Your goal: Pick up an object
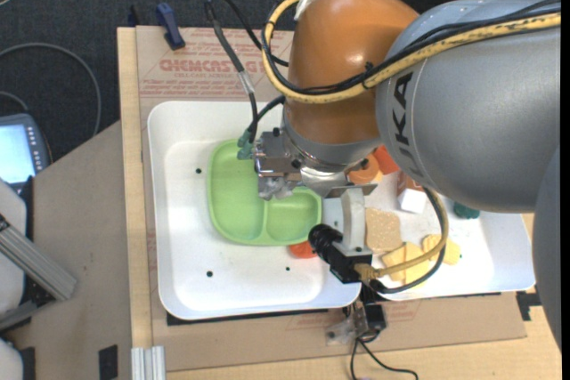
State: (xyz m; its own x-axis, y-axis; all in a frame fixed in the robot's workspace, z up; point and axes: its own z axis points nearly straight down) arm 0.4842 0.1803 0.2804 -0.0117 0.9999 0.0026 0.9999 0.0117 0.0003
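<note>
The green divided plate (254,205) lay in the left bin (178,191), a little toward three o'clock of its middle, with a small orange piece (303,249) poking out at the plate's five o'clock edge. The gripper (287,175) hung over the plate's one o'clock corner, but the arm's bulk hid the claw, so I could not tell whether it was wide, narrow or holding anything. The plate looked like thin, stiff, smooth plastic, light but probably slippery and too broad to span, so I judged the raised rim the best place to pinch it.
</note>
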